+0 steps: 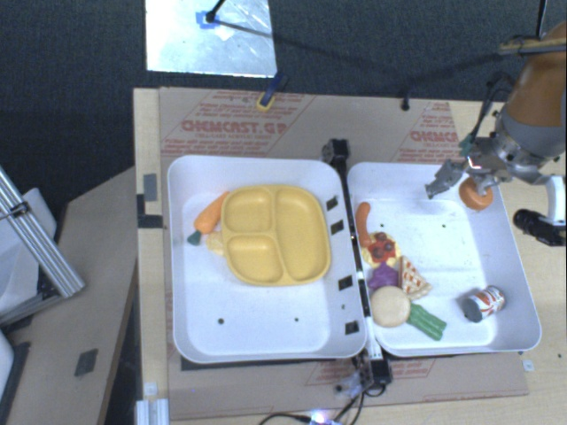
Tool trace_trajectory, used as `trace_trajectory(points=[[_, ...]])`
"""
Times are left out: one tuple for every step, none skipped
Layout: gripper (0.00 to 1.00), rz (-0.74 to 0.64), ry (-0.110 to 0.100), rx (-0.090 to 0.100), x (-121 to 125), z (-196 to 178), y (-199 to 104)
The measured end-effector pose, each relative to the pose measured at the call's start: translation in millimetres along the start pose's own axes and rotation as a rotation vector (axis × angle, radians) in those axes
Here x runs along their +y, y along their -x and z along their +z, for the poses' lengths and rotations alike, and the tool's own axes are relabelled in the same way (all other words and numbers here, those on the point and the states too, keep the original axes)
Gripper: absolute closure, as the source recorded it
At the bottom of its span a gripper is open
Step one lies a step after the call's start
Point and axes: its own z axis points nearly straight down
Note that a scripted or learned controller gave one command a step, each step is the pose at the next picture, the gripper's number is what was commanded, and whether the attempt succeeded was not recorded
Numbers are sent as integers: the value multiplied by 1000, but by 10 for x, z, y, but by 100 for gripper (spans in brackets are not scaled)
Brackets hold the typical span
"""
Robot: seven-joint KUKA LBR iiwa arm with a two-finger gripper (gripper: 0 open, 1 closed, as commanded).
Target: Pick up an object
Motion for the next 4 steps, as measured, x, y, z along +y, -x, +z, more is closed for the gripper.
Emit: trace_trajectory(points=[[0, -2, 12, -2, 20, -87, -5], [0, -2, 10, -2, 62, 525, 5], [0, -1, 12, -2, 139, 1044, 82], [0, -4, 14, -2, 161, 1203, 74]])
